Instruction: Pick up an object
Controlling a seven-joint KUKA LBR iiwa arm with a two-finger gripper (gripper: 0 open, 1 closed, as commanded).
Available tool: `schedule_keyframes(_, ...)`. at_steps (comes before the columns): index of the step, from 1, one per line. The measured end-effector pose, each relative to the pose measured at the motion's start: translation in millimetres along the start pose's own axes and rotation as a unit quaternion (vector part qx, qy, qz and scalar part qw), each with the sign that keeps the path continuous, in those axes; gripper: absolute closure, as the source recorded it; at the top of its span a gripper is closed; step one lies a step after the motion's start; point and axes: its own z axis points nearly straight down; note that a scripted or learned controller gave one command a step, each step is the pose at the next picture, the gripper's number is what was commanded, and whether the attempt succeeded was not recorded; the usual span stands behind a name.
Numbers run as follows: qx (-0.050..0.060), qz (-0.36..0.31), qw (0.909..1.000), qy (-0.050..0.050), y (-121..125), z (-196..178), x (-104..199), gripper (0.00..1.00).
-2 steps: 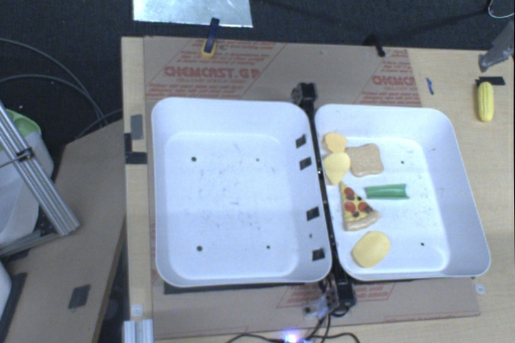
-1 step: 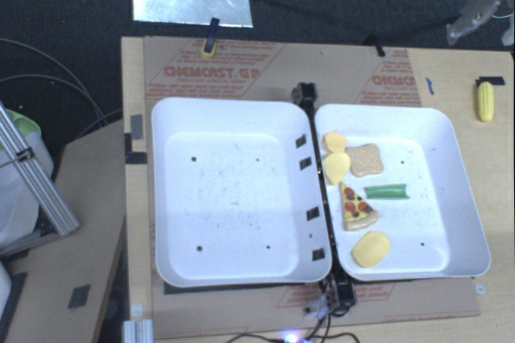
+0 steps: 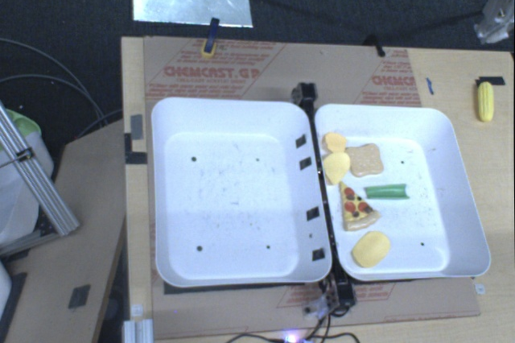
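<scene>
I'm worried the pizza slice [image 3: 356, 207] and yellow pieces [image 3: 335, 166] sit too tight against the right bin's [image 3: 459, 172] wall for a clean grab.

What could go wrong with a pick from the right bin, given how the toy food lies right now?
The pizza slice, the pale yellow piece and the toast lie bunched near the right bin's left wall, so a grasp might catch two items or bump the wall. The green bean lies flat and thin and may slip free. The yellow lump stands apart and looks safest.

Bench [image 3: 265, 64] with two white bins [image 3: 229, 112]
</scene>
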Motion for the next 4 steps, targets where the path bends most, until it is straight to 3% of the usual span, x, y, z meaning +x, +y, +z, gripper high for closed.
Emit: schedule_keyframes(4,-0.007,-0.008,0.9999,-0.003,2,-46,0,1.00)
